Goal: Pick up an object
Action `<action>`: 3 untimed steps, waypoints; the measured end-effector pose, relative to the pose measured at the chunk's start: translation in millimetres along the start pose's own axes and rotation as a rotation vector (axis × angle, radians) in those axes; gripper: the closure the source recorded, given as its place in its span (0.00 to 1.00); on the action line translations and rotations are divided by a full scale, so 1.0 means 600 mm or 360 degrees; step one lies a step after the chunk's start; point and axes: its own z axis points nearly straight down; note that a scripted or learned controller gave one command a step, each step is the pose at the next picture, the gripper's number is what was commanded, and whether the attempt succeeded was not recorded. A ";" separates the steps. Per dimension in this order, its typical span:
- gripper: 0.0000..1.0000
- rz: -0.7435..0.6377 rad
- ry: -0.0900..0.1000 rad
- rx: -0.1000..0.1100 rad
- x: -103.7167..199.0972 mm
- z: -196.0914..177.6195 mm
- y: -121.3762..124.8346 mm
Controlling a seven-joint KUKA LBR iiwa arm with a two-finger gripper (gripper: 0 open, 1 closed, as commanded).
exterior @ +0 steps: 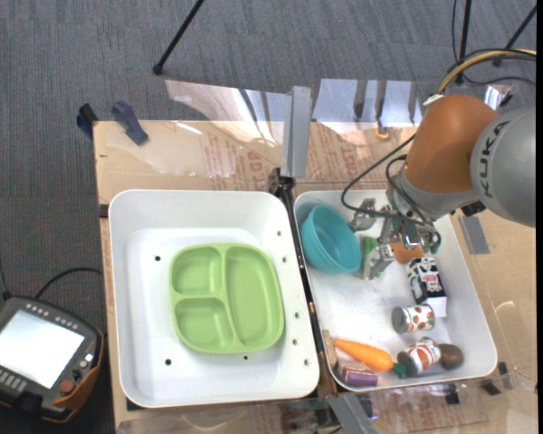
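While the end effector hovers, grip state unclear, the teal bowl just beside looks light, rigid, slippery: pinch its rim.

1. Left bin: the green tray covers the middle; bare white floor rings it on all sides.
2. Right bin: open floor in the centre, between the teal bowl and the can.
3. Upper right bin: crowded by the bowl, the gripper and the arm above it.
4. Right wall: carton and can stand close together.
5. Near edge: carrot, a second can and a brown item line the wall.
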 end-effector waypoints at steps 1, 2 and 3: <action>0.00 0.0010 0.0004 0.0000 0.148 -0.001 -0.129; 1.00 0.0001 0.0001 -0.0003 0.144 -0.018 -0.124; 1.00 0.0145 0.0003 -0.0004 0.008 0.001 -0.102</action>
